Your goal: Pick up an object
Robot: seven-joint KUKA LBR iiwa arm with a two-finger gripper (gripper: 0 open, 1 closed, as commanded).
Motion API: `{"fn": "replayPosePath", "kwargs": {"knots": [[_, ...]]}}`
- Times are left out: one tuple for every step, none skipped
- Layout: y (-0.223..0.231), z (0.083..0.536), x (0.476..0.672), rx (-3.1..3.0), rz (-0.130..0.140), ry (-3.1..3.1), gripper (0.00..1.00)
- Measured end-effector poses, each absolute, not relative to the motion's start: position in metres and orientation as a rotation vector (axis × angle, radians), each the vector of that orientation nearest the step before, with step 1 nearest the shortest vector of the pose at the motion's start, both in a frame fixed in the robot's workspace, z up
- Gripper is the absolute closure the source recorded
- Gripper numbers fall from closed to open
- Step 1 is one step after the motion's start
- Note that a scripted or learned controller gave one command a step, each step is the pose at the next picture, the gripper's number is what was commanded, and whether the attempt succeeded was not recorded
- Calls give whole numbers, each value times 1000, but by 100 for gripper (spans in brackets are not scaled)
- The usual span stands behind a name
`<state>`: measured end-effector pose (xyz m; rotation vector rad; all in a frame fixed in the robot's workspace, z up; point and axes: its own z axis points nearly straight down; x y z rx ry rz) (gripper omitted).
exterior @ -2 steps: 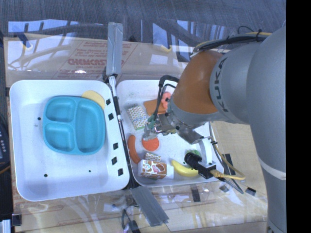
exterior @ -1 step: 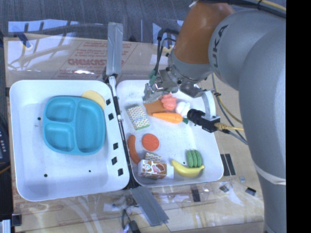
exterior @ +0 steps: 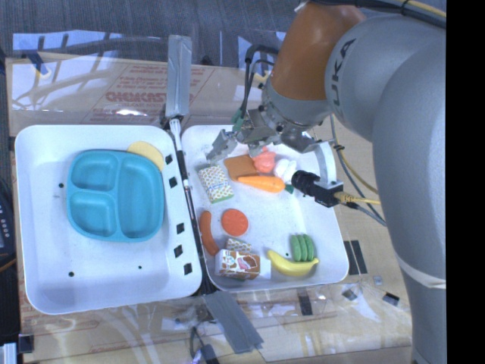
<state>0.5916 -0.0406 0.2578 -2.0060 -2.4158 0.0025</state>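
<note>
Crowded right bin beneath the arm

The gripper (exterior: 227,144) is seen at the far left part of the right bin (exterior: 327,237), with the wrist above it; whether it is apart or together cannot be told. Just beside it a brown block (exterior: 239,165), a pink toy (exterior: 264,161) and a carrot (exterior: 261,183) are crowded together. A checkered packet (exterior: 216,183) lies close below. Further forward an orange disc (exterior: 234,221), a sausage (exterior: 207,232), a printed carton (exterior: 239,264), a banana (exterior: 292,265) and a green pod (exterior: 302,246) are spread. In the left bin (exterior: 45,279) a blue tray (exterior: 116,194) is placed, with a yellow piece (exterior: 148,153) touching its far corner
</note>
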Motion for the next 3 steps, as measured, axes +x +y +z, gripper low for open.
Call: {"fn": "replayPosePath", "kwargs": {"knots": [[-72, 189, 583, -1947, 7, -2459, 0], [-108, 91, 580, -1960, 2, -2453, 0], [-72, 193, 601, -2036, -1, -2393, 0]]}}
